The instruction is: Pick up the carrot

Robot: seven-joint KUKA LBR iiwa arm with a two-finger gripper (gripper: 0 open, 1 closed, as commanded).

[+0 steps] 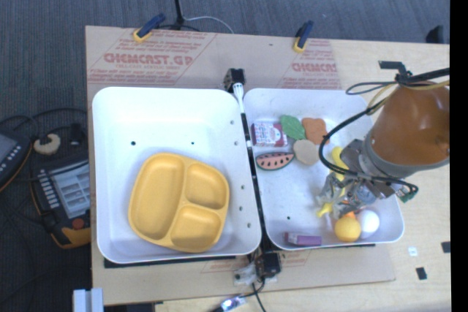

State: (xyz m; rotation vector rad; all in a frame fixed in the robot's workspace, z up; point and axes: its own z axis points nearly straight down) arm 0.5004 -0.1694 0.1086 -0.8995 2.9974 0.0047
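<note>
The carrot (314,129) lies in the right bin (292,226), near its far wall. It is an orange piece, touching a green leaf (292,126) on its left and lying just above a beige round piece (306,152). It is free, with nothing gripping it.

Left of the leaf sits a small red-and-white packet (266,133), and below that a watermelon slice (275,160), flat on the bin floor. Near the front wall lies a small purple block (303,239).

The gripper (345,195) hangs low over the right half of the same bin, well apart from the carrot and nearer the front wall. The arm's orange band (409,124) covers much of it from above, and the fingertips are lost in clutter, so I cannot tell how it is set or whether it has anything. Just beside it are a yellow item (336,156), a yellow-orange ball (348,229), a white egg-like ball (370,222) and what may be a thin yellow stick (325,210); that spot is too crowded to be sure.

The left bin (124,113) holds a yellow tray (179,201) with three sections, lying flat toward the front. Both bins rest on a cardboard sheet (146,58) held by two clamps at the far edge.
</note>
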